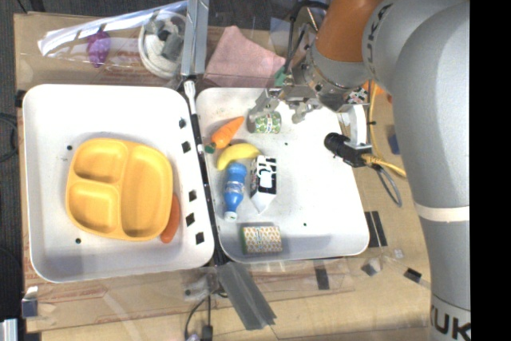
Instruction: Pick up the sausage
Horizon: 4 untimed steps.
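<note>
We judge the pick not yet begun: the reddish-brown sausage (170, 224) lies in the left white bin (48, 251), lower centre-left of the frame, tucked against the yellow divided plate (120, 188). Our gripper (281, 109) hangs at upper centre over the right white bin (335, 227), jaws spread and empty, near a carrot (227, 130), banana (238, 153) and blue bottle (234, 188).

So the sausage (170, 221) is this reddish-orange thing lying flat in the left bin (48, 112), tucked right up against the right edge of the yellow divided plate (120, 188). Mostly hidden by the plate, really, just a curved sliver showing, its lower end poking out near the plate's bottom right corner.
</note>
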### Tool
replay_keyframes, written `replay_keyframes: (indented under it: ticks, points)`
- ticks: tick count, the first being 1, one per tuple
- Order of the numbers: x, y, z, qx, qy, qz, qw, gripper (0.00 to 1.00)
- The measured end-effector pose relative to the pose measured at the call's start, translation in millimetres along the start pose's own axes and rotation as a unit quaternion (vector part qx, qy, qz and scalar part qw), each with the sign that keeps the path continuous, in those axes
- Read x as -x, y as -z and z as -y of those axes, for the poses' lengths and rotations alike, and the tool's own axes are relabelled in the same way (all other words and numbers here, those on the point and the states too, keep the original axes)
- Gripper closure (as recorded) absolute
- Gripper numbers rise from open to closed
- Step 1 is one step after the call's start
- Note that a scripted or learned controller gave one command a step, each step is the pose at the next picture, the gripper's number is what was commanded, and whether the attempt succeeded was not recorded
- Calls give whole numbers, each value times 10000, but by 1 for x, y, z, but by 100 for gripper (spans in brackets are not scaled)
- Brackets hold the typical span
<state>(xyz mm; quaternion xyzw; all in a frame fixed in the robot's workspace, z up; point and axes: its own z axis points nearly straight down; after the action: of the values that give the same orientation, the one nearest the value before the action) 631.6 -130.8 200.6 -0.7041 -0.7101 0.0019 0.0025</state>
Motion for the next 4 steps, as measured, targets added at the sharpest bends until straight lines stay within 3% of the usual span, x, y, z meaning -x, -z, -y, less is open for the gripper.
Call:
replay_keyframes:
  ticks: [1, 2, 3, 4]
  points:
    - [4, -64, 80, 6, 1053, 0, 9944, 0]
    - [41, -104, 60, 59, 983, -1, 9951, 0]
    - [60, -104, 3, 56, 809, 12, 9967, 0]
    - [74, -108, -15, 6, 263, 1, 9997, 0]
